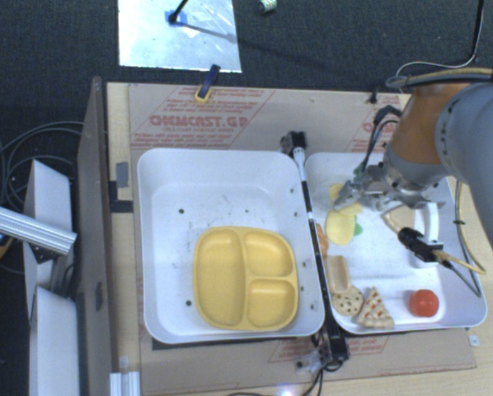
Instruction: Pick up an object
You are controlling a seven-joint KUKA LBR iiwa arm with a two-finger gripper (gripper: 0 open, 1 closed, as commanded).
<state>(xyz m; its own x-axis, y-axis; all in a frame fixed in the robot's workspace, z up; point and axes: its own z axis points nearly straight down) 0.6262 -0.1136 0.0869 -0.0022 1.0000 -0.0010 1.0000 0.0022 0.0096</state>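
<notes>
Yellow plastic divided plate (246, 277) lies in the left bin (160, 221). In the right bin (469, 299), left to right: bread slice (338, 272), cracker (346, 303), pizza slice (373, 310), tomato (424, 303). The gripper (355, 195) sits low over a pale yellow piece (340, 226) near the bin's left wall; its grip cannot be judged.

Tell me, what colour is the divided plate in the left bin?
Pale yellow. The divided plate shows plainly in the camera view.

Arm (457, 134): cut off at right edge. Gripper (351, 195): fingertips indistinct. Right bin (444, 313): far-right corner hidden beneath arm.
</notes>
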